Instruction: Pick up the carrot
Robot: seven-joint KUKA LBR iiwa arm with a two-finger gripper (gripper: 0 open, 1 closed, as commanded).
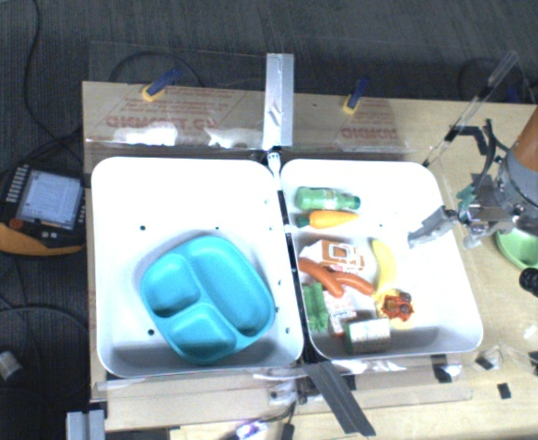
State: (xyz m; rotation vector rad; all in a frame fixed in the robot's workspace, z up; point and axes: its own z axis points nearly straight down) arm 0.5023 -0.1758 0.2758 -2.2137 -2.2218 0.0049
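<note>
The carrot (333, 218) is a small orange piece lying flat near the back left of the right bin (433, 186), just in front of a green bottle (326, 198). My gripper (446, 234) hangs over the right bin's right side, well to the right of the carrot and apart from it. It stands open, with nothing between its fingers.
The right bin also holds a banana (384, 264), a red sausage (335, 278), a printed packet (344, 253), a can (369, 335), a green stick (316, 310) and a red-yellow item (397, 305). A blue divided plate (209, 296) lies in the left bin (122, 209). A green cup (518, 246) stands beside the arm.
</note>
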